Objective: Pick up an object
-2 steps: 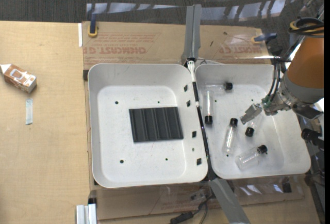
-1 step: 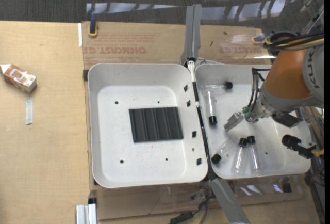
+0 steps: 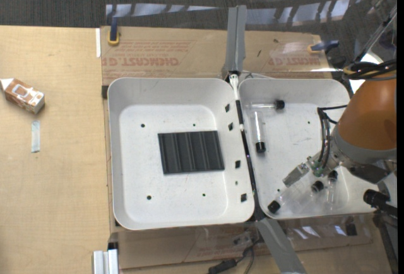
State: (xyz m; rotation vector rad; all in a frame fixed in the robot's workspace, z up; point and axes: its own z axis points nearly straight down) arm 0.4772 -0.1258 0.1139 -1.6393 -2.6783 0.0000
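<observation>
The right bin (image 3: 297,86) holds several clear tubes with black caps. One tube (image 3: 258,127) stands along the bin's left wall, its cap toward the front. A second tube (image 3: 268,105) lies across near the back. A loose black cap (image 3: 273,206) rests at the front left corner. My gripper (image 3: 309,172) hangs low over the front right part of this bin, under the orange band (image 3: 372,118). Just right of and below it lie small clear pieces (image 3: 330,190). A dark ribbed slab (image 3: 190,152) lies flat in the middle of the left bin (image 3: 126,115).
A small orange and white box (image 3: 24,96) and a thin clear strip (image 3: 35,137) lie on the wooden bench far left. Cardboard (image 3: 164,52) runs behind the bins. A grey metal bar (image 3: 235,39) stands at the back between them. Cables (image 3: 325,134) hang beside the wrist.
</observation>
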